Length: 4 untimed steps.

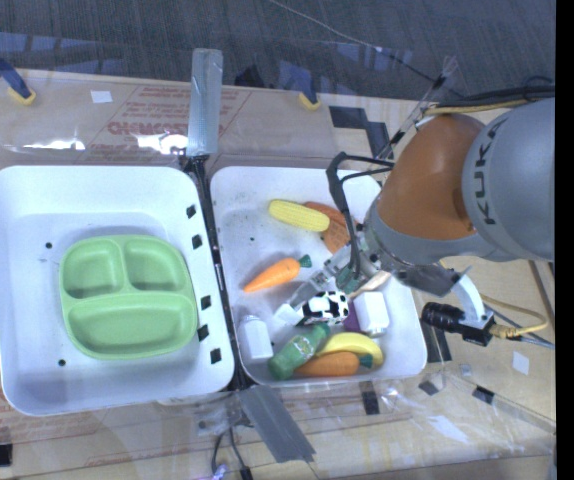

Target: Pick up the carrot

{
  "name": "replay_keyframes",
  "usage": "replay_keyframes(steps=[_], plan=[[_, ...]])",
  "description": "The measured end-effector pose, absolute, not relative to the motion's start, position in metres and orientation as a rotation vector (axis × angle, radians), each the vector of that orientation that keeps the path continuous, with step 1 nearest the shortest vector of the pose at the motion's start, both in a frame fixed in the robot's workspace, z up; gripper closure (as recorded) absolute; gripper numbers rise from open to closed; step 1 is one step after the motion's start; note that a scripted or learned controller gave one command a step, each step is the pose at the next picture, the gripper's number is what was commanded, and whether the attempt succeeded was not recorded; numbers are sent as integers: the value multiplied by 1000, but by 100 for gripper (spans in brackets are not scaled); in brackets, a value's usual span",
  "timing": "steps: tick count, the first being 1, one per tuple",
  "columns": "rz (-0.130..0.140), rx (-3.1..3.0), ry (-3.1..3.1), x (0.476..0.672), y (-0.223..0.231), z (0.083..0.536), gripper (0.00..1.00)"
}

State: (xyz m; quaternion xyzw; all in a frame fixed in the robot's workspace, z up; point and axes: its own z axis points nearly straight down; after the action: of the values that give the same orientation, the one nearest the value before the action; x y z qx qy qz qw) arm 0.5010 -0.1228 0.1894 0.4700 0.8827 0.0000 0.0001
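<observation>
The carrot lies on the floor of the right bin, in its left half and about midway between the far and near walls. Its long axis runs at a slant: the green-topped thick end points to the right and slightly away, toward the gripper, and the thin tip points to the left and toward the near side. Nothing rests on the carrot.

To the right of the carrot the gripper hangs low over the bin, under the arm's orange band. A black-and-white cow-patterned toy sits just nearer than the carrot's thick end. Farther from the carrot, toward the far wall, is a corn cob with a brown piece of food beside it. Nearer than the carrot, along the near wall, lie a small white bottle, a green bottle, a banana, a second orange piece and a white block.

Left of the carrot, across the divide, the left bin holds a green divided plate.
</observation>
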Motion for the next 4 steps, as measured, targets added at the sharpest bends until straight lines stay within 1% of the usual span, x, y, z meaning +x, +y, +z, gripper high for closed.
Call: replay_keyframes(steps=[1,2,3,4], plan=[[12,1630,2662,561,-122,100,0],[17,2017,2392,580,-118,100,0],[17,2006,2391,582,-119,113,100],[11,1923,2483,543,-4,195,100]])
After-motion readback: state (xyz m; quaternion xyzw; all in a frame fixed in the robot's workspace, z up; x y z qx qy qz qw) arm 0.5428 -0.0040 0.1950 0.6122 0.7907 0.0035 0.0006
